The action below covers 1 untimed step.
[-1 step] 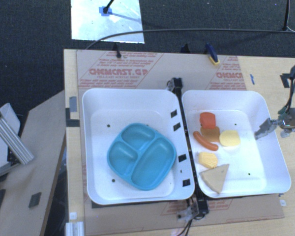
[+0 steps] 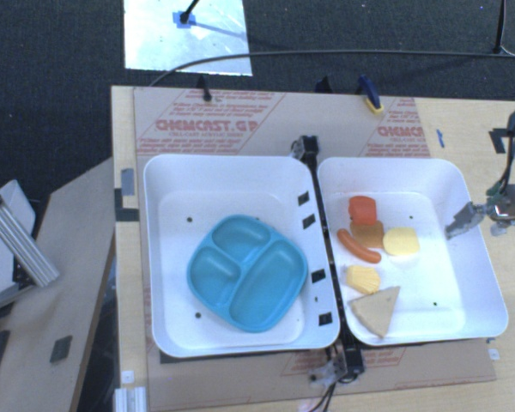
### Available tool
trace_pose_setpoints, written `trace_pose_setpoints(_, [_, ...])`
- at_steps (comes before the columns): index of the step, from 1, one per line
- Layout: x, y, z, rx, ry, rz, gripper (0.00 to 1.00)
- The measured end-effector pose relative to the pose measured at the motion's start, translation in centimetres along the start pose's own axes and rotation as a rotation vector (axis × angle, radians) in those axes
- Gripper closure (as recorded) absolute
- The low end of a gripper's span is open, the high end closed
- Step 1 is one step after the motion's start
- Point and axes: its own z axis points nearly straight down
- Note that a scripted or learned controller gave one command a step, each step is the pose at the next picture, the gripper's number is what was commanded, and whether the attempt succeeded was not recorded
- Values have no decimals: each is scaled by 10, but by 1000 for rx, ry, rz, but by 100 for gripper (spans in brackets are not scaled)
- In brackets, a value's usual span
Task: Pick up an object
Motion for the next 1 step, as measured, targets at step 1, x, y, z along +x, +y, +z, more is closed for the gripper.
trace_pose_setpoints(1, [0,0,41,2,0,2,0])
